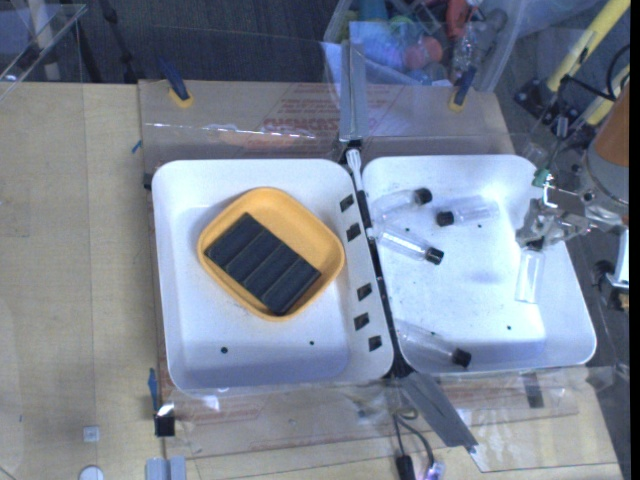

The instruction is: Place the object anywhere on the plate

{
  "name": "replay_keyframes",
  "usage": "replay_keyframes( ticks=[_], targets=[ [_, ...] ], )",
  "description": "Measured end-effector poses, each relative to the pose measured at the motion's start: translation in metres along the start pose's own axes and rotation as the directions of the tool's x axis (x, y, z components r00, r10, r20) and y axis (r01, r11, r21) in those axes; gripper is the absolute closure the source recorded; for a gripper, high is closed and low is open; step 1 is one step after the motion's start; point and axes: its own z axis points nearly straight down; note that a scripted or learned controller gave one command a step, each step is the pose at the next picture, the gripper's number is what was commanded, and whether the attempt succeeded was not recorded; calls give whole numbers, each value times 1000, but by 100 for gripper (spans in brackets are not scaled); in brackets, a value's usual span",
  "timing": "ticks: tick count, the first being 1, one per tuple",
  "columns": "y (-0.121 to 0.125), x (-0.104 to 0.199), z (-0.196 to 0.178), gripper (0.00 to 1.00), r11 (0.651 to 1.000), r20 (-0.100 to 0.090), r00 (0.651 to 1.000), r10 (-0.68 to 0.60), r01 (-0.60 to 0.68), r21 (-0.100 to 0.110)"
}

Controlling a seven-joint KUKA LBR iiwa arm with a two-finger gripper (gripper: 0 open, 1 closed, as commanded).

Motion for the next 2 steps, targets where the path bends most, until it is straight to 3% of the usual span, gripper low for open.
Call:
replay_keyframes(
  ticks=[1,2],
  targets=[
    [16,35,-11,100,993,0,993,-122,122,-4],
    [8,75,6,100,945,-2,945,-326,326,2]
  ],
)
